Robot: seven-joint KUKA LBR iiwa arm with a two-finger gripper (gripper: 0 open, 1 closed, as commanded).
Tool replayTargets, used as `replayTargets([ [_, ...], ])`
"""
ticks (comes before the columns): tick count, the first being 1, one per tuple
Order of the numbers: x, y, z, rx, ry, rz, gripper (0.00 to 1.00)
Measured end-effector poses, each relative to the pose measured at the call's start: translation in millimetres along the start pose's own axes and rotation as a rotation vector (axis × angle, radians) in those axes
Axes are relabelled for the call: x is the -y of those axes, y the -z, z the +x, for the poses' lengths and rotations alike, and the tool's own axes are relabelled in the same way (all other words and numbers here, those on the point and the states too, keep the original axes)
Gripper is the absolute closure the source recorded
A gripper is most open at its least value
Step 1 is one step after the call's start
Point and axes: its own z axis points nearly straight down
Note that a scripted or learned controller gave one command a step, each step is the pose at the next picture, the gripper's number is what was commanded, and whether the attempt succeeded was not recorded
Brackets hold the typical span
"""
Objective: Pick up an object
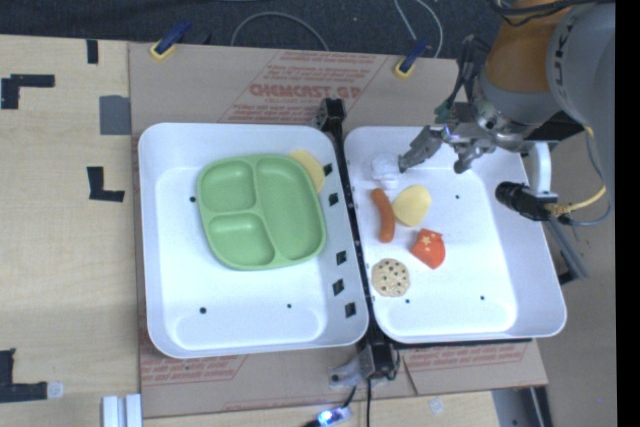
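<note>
**Hovering over the right bin, fingers spread and holding nothing**

Reaching in from the right, the grey arm [560, 45] with its orange band holds its gripper [440, 153] above the far part of the right bin [500, 305]. From where I stand the two fingers [417, 153] are spread apart, and I see nothing between them.

Taking the yellow lemon-like piece [412, 204] as my mark: it lies in the right bin, just nearer the camera than the gripper. A small white object [386, 169] sits beyond it, toward the bin's far left corner, close under the left fingertip. An orange sausage-shaped piece [384, 214] lies just left of it, touching or nearly so. A red strawberry-like piece [429, 248] lies nearer the camera than the mark, slightly right. A cookie [390, 277] with dark chips lies nearer again, to the left.

Well to the left of the mark, in the left bin [170, 315], rests a green divided plate [262, 211], with a pale yellow piece [311, 167] at its far right corner.
</note>
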Motion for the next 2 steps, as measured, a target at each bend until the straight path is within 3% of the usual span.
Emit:
replayTargets([
  [2,-4,-112,2,0.003,0.0,-0.002,0.0],
])
